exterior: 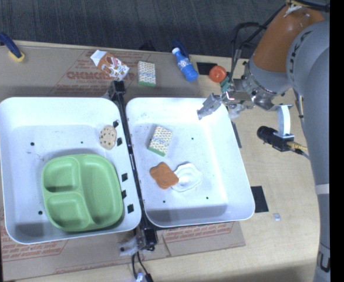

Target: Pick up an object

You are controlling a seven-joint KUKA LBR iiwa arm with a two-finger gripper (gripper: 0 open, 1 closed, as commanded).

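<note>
My gripper (209,107) hangs over the back right corner of the right bin (233,175), with nothing visibly held. In that bin lie a green-and-yellow patterned block (160,140), an orange-brown flat piece (163,175) and a white object (187,177) touching it. The block is left of and nearer than the gripper, well apart from it. In the left bin (19,122) sit a green divided plate (81,191) and a small speckled cookie (107,137).
Behind the bins on the cardboard lie a blue bottle (185,63), an orange ball (218,73), a second patterned block (146,73), a crumpled wrapper (109,65) and a blue-and-yellow clamp (10,46). The arm takes up the upper right.
</note>
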